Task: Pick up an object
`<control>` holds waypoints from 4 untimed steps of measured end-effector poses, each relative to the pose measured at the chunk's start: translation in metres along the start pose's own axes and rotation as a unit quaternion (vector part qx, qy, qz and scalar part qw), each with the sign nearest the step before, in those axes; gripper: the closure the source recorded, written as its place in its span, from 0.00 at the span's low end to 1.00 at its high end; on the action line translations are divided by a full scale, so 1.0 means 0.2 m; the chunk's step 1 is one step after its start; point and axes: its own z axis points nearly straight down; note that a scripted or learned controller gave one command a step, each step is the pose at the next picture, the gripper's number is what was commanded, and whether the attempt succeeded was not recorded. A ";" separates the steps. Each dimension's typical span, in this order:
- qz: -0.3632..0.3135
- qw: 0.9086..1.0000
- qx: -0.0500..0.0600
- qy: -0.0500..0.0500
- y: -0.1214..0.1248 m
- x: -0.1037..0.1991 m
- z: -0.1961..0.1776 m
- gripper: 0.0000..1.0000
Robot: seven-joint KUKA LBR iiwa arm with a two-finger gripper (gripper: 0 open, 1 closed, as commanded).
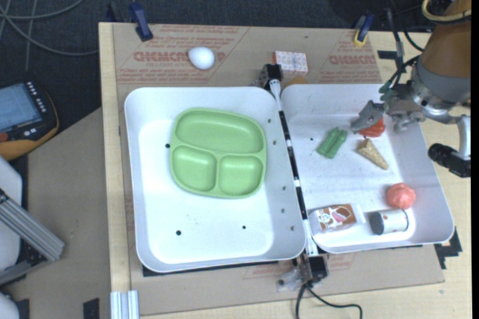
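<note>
My gripper point(385, 119) hangs over the back of the right bin point(426, 228), open, its two grey fingers spread apart. A small red object point(374, 129) lies just below and between them, partly hidden; nothing is held. To its left lies a green piece point(331, 143). A tan wedge point(373, 153) rests just in front of the red object. Nearer the front are an orange-red ball point(401, 195), a white bottle with a dark cap point(389, 221) and a small carton with a brown label point(335, 218).
The left bin point(150, 235) holds a green divided plate point(218, 153). Behind the bins, on the cardboard, sit a white egg-shaped object point(200, 57) and a small patterned box point(291, 61). Blue clamps point(140, 20) point(363, 29) grip the back edge.
</note>
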 end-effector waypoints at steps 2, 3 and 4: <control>0.000 1.000 -0.001 -0.001 0.13 -0.14 0.40 1.00; 0.000 1.000 -0.001 -0.001 0.13 -0.14 0.40 0.00; 0.000 1.000 -0.002 0.000 0.30 0.07 0.45 0.00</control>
